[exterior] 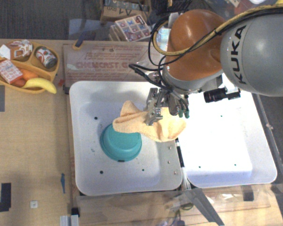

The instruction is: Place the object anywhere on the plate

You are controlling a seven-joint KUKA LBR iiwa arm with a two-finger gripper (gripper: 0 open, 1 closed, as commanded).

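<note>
One cloth (pixel 151 124), soft and light, lies bunched in the left bin (pixel 85 173) touching the teal plate (pixel 121 143). My hand (pixel 166 108) sits on it; I'd pinch a raised fold, grip unclear.

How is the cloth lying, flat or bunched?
Bunched. The cloth sits crumpled in folds under the gripper, one edge overlapping the teal plate in the left bin.

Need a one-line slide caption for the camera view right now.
KUKA gripper over yellow cloth beside the teal plate in the left bin.
</note>
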